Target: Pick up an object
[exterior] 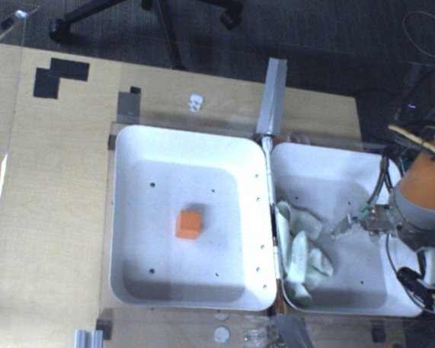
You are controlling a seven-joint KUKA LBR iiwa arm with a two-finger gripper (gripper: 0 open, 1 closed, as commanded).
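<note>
Arm over the right bin

Gripper (348, 224) sits near the white cloth (304, 250), grip state unclear; orange block (189, 225) in the left bin (127, 275).

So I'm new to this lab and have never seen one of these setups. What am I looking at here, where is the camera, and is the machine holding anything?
The one camera is fixed above a wooden bench, looking down at a slant. Two shallow white bins sit side by side. The left bin holds a small orange cube, lying loose near the middle. The right bin holds a crumpled pale cloth against its left wall. The grey and orange shape at the right is a robot arm reaching in over the right bin; its gripper hovers just right of the cloth. I see nothing held, though that area is blurry.
</note>
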